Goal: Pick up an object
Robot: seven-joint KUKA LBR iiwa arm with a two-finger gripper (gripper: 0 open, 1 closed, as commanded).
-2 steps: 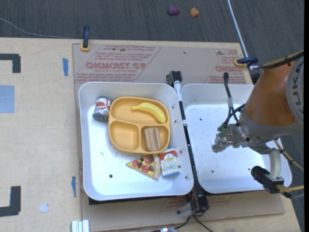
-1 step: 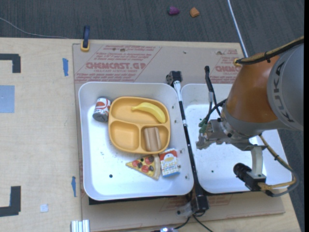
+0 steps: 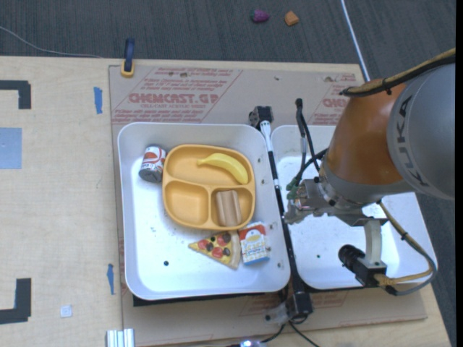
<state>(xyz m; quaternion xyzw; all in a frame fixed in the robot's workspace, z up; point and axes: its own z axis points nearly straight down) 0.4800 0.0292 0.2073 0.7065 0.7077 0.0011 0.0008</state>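
Note:
In the left bin a yellow divided plate holds a banana in its top compartment and a hot dog in its lower right one. A small can lies on its side just left of the plate. Below the plate, a pizza slice and a small red and white carton sit side by side. My gripper hangs over the left edge of the right bin, close to the divider. Nothing shows in its grasp.
The grey and orange arm covers much of the right bin's upper half. Cables run along the divider between the bins. A blue clamp grips the board's far left corner. Two small objects, purple and orange, lie on the floor beyond the bench.

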